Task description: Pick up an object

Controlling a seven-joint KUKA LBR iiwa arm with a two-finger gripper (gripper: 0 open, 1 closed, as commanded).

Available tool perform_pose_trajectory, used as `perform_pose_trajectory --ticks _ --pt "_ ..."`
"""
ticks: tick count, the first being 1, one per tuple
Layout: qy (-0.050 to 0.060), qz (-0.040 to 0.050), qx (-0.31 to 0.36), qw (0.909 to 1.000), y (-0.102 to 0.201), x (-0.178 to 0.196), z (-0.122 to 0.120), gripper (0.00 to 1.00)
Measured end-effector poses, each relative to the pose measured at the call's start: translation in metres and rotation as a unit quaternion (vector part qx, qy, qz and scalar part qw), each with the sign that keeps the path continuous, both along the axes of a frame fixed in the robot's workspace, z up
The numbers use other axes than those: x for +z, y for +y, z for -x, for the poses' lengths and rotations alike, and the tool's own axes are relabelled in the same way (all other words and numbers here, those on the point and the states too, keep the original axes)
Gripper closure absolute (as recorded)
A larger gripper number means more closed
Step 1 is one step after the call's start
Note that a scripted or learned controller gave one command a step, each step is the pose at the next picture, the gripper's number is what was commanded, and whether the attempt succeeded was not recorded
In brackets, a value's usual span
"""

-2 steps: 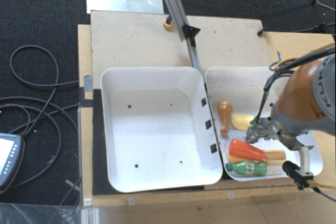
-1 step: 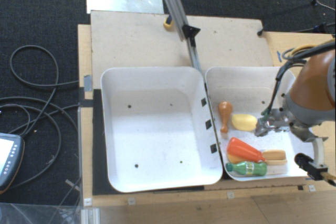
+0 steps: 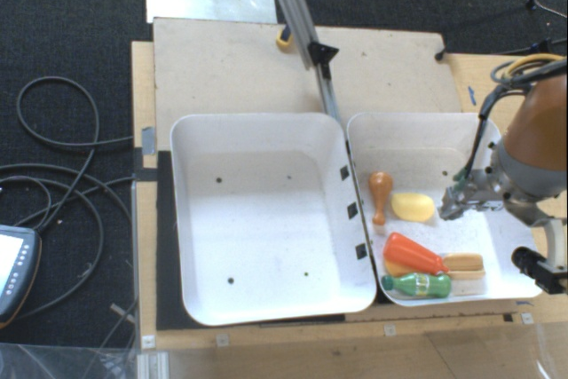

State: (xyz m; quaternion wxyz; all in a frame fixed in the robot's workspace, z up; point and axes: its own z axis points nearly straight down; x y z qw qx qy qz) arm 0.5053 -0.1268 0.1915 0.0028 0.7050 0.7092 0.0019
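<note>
Dark carpet with loose cables is surrounding the bench (image 3: 390, 67), which is carrying two white bins side by side; the left bin (image 3: 191, 280) is holding nothing I could pick, and all the objects are sitting in the right bin (image 3: 417, 133).

The yellow lemon-shaped piece (image 3: 413, 207) is lying near the middle of that bin, and I am judging it the likeliest target because it is sitting just to the left of my tool (image 3: 454, 203). The tool is hanging very close to the piece's right end, perhaps touching it; I cannot tell which from this slant, nor whether the tool is released or clenched. Nothing is visibly caught in it.

Working outward, a brown drumstick (image 3: 381, 193) is lying just left of the yellow piece, close to the bin's dividing wall. Toward the front edge, an orange carrot (image 3: 414, 255), a tan sausage-like piece (image 3: 463, 264) and a green bottle (image 3: 419, 284) are crowding together, touching or nearly so.

What is worrying me: the yellow piece is looking rounded and smooth, so a closing off its centre could be squeezing it sideways into the drumstick instead of gripping it. Coming down too far to the right, I could be closing on air.
</note>
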Motion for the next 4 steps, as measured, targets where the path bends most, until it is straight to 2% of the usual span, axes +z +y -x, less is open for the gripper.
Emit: perform_pose_trajectory --ticks 1,3,4 --pt "0.000 0.0001 0.000 1.0000 0.004 0.045 -0.006 1.00" --pt "0.003 -0.0021 0.003 1.0000 0.116 0.037 -0.030 1.00" --pt "0.003 -0.0020 0.003 1.0000 0.167 0.031 -0.024 1.00"
